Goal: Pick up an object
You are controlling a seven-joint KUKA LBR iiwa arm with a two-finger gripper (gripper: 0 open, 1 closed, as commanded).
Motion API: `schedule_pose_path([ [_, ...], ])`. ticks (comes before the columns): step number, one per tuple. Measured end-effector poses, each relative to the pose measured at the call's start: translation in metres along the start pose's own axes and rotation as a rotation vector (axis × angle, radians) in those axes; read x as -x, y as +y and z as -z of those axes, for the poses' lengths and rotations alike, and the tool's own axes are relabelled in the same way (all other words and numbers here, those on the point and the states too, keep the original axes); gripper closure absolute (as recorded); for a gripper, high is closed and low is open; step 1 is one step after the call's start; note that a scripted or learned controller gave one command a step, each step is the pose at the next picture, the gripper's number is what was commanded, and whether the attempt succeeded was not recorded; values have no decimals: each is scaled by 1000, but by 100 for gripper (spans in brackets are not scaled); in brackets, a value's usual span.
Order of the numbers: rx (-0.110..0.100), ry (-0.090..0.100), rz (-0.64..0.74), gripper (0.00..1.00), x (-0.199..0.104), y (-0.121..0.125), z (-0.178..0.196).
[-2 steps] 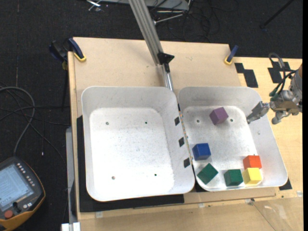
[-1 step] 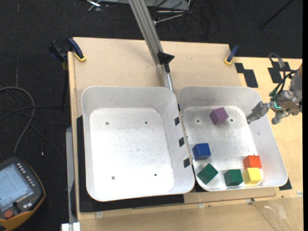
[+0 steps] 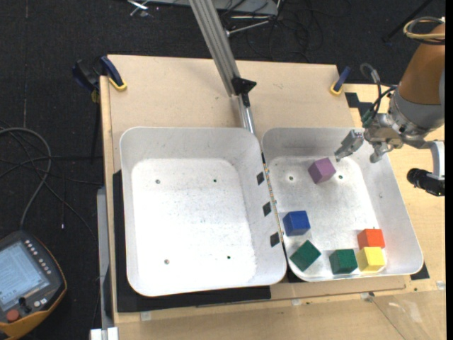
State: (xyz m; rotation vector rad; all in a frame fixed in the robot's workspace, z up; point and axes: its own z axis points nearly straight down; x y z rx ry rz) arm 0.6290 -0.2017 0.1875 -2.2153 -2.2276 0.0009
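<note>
Nearest me, low in the right bin (image 3: 396,197), sit the green (image 3: 343,261), yellow (image 3: 372,259) and orange (image 3: 371,237) cubes; the purple cube (image 3: 322,169), alone at frame centre-right, looks light, rigid and best pinched across flat opposite faces. Beyond it, my claw (image 3: 362,148) hangs from the right edge, fingers spread, holding nothing, wrist angled down-left.

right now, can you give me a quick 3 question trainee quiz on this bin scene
1. True or false: every block lies in the right bin.
2. Which block lies nearest the gripper? A) blue block B) purple block C) yellow block
3. Fill in: the orange block sits just behind the ____ block.

Key:
1. True. The purple block, blue block, two green blocks, orange block and yellow block all lie there.
2. B
3. yellow
</note>
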Motion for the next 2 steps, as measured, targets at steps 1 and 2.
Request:
schedule_pose_path([
  [1,25,-7,-5,0,-12,20,-66],
  [2,4,1,1,0,-52,11,-91],
])
